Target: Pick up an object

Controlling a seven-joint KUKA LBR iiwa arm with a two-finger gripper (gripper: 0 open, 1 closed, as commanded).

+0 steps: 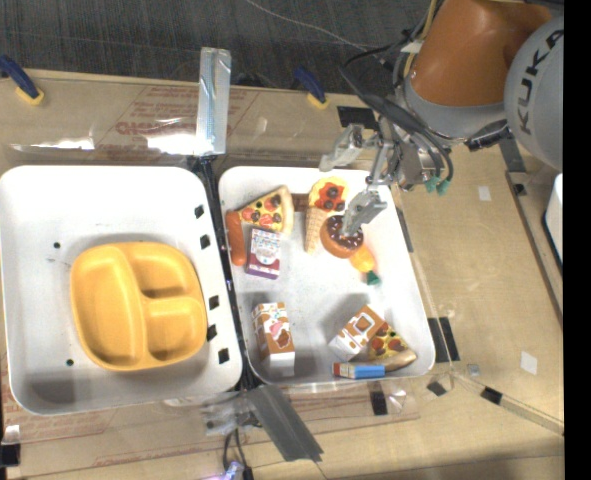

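You can see two shallow white bins side by side on the tan bench. The left white bin holds one thing: a yellow plastic tray with three sections, lying flat near the middle.

The right white bin holds the toy food. Near its top left lies a flat pizza slice with red and dark dots. Touching it below is a small pink and white carton. A round brown donut with dark spots sits near the top right, with an orange lump and a tiny green piece just below it. A toy cake slice is partly covered above the donut, so you cannot make out its full shape. Lower down stands a small brown and white box. At the bottom right, a second brown and white box leans against another pizza slice, with a red and blue tube in front along the bin wall.

The grey arm with its big orange band comes in from the right and is cut off at the edge. Its hand hangs right over the donut. One finger shows, but wires and metal hide the rest. You cannot tell if the hand is wide or narrow, or if it grips anything.
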